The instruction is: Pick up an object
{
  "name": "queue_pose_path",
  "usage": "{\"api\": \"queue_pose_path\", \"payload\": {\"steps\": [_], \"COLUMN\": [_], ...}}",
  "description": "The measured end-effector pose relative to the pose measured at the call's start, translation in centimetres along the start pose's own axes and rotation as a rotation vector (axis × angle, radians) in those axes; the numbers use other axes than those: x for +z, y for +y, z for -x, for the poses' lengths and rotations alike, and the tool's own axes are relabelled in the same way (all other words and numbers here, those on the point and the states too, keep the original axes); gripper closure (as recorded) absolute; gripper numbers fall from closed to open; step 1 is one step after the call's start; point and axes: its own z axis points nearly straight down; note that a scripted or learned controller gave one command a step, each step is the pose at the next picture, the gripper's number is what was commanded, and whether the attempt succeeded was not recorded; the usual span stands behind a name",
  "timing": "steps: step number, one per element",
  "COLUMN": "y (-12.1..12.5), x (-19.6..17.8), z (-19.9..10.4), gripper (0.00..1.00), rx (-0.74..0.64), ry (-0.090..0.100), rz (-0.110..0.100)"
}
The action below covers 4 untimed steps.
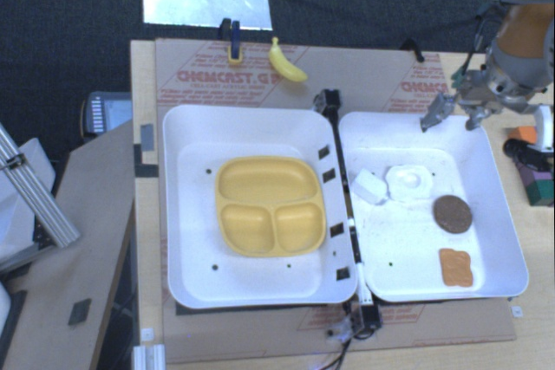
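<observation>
- Objects to pick lie in the right bin (499, 186): a white block (368, 186) near its middle-left, a white fried-egg-like piece (410, 181) just beside it, a round brown patty (453, 214) lower right of those, and an orange-tan cracker-like piece (456, 267) near the front corner.
- None of these touch the hand (455, 114), which hovers over the bin's far right edge, well apart from them.
- Its two fingers (433, 115) are spread apart, with nothing between them.
- Above the hand, the arm (523, 39) shows its orange band and reaches in from the right.
- In the left bin (186, 186), a yellow divided tray (267, 205) with three compartments sits upright near the middle.
- Behind the bins, a yellow banana (286, 63) rests on the cardboard sheet (364, 74) covering the counter (143, 100), next to a small yellow clamp (234, 43).
- Black clips (329, 176) line the seam where the two bins meet.
</observation>
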Motion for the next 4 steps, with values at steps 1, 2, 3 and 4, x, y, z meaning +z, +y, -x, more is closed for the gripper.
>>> {"api": "queue_pose_path", "payload": {"steps": [1, 2, 3, 4], "y": [0.3, -0.2, -0.3, -0.2], "x": [-0.9, 5.0, 11.1, 11.6], "z": [-0.1, -0.1, -0.6, -0.7], "gripper": [0.00, 0.00, 0.00, 0.00], "rx": [-0.003, -0.001, -0.005, -0.005], "ry": [-0.003, -0.002, -0.002, -0.003], "rz": [0.013, 0.011, 0.011, 0.014]}}
